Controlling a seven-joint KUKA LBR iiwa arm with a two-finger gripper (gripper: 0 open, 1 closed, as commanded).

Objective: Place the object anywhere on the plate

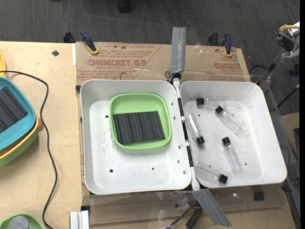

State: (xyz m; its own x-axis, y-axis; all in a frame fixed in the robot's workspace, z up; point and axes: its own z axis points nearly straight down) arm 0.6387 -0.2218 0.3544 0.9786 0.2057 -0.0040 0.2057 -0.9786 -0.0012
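While the green plate (pixel 164 109) sits in the left bin (pixel 95 156), toward that bin's 12 o'clock side and carrying a black ribbed mat (pixel 139 127) that covers most of its floor, the task's things all lie in the right bin (pixel 259 128), well apart from the plate. They are five clear vials with black caps. One vial (pixel 192 126) lies at the bin's 9 o'clock edge, just beside the divider between the bins, with its cap pointing toward 5 o'clock. A second vial (pixel 228 118) lies near 12 o'clock with its cap toward 11 o'clock. A third vial (pixel 232 154) rests close to the middle, its cap toward 11 o'clock. A fourth vial (pixel 213 174) lies at 6 o'clock against the bin's wall, and a fifth vial (pixel 200 101) shows mostly as a black cap at 11 o'clock. None of the vials touches another. Whether the hand is spread or pressed together cannot be told from this view. Both bins rest on a sheet of cardboard (pixel 119 61) held by a blue and yellow clamp (pixel 88 42) at its 11 o'clock corner and another clamp (pixel 227 46) at 1 o'clock. At the counter's (pixel 57 142) 9 o'clock edge stands a teal tray (pixel 24 128), with a black cable (pixel 45 109) running past it.
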